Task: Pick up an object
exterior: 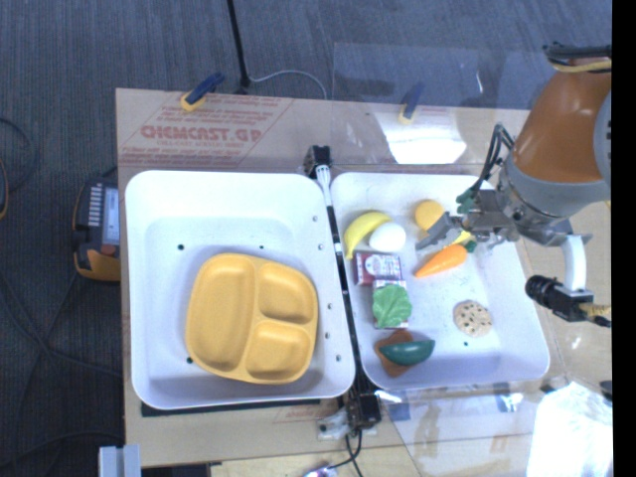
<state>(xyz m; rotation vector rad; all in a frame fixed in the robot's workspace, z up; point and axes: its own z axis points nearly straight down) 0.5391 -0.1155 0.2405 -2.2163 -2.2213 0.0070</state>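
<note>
Carpet surrounded the worktop (149, 127); the gripper (444, 235) hung above the carrot (440, 259), seemingly aligned for grasping, its state impossible to tell.

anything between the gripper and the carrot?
Nothing visible. The gripper sits at the upper end of the carrot in the right bin. The orange ball lies just beside it, the cookie farther off.

Grey arm (571, 182), broad orange band above wrist, dark metal gripper (447, 229), black cable alongside.
</note>
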